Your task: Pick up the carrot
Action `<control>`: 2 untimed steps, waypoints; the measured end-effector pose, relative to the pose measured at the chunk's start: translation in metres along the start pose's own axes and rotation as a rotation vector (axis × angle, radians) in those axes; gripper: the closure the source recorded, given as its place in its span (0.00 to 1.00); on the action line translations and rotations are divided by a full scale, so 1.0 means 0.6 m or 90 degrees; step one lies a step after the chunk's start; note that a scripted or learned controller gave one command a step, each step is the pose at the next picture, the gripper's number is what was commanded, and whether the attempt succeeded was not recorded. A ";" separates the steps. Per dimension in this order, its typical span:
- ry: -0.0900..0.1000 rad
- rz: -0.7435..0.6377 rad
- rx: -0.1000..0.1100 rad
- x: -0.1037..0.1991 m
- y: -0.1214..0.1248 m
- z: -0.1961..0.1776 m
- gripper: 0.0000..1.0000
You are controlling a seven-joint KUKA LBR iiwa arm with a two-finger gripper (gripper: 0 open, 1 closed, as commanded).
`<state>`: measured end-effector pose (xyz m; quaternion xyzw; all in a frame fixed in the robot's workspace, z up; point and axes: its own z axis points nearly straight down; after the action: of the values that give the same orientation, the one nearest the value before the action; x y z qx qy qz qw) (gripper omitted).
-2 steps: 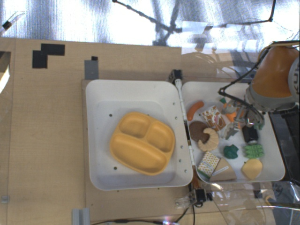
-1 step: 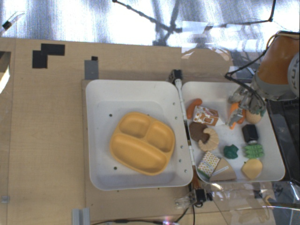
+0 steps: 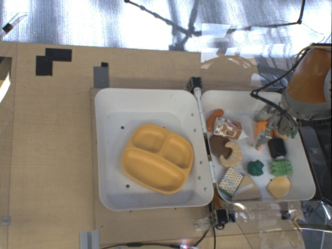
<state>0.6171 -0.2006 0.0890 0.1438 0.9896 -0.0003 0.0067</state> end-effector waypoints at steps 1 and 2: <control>-0.009 -0.004 0.000 -0.007 0.004 -0.025 1.00; -0.007 -0.133 -0.001 -0.031 0.090 -0.232 1.00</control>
<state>0.6488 -0.1536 0.2284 0.0396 0.9991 -0.0007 0.0121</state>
